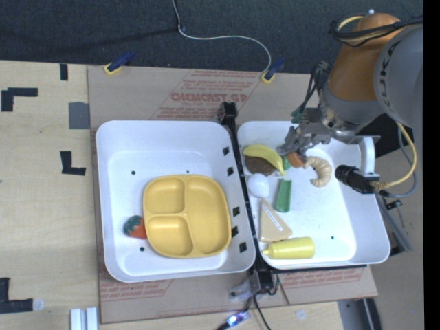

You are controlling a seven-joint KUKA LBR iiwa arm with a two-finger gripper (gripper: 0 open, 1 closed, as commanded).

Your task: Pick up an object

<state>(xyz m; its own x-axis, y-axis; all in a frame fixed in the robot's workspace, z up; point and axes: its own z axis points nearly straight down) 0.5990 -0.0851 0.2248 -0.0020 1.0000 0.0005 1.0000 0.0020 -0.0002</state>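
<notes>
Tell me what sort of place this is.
Probably a robotics lab's grasp-testing bench: two white bins on taped-down cardboard, toy food like a banana, and a robot arm reaching in.

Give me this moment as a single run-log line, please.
arm: over right bin | gripper: low beside banana and croissant | grasp: unconfirmed | left bin: yellow plate

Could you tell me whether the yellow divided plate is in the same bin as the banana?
No, the yellow divided plate lies in the left bin, while the banana lies in the right bin.
</notes>
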